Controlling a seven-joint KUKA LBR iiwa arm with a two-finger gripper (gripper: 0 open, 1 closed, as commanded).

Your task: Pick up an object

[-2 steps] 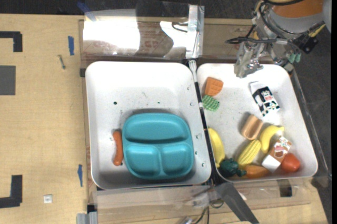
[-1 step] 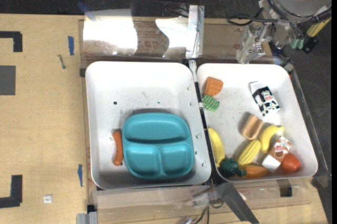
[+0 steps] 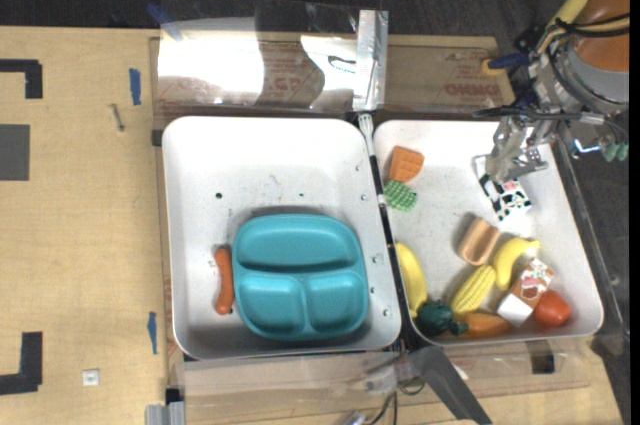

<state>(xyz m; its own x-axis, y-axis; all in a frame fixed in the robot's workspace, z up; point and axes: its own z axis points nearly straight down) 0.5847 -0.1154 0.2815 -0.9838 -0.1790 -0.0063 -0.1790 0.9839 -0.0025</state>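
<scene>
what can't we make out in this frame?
- Gripper: camera view, small and cluttered against the white bin; finger state unreadable, and whether it touches the black-and-white item below it.
- Arm: cut off by the right and top edges.
- Toy pile in the right bin: pieces overlap, so the lower ones are partly hidden.
- Orange item beside the teal tray: too small to identify.

bench and bins, seen from above

two white bins (image 3: 190, 153) sit side by side on a cardboard bench (image 3: 70, 213); clear plastic sheet (image 3: 260, 63) with a taped strip (image 3: 370, 58) stands behind them, and black tape marks (image 3: 25, 78) edge the bench's left.
</scene>
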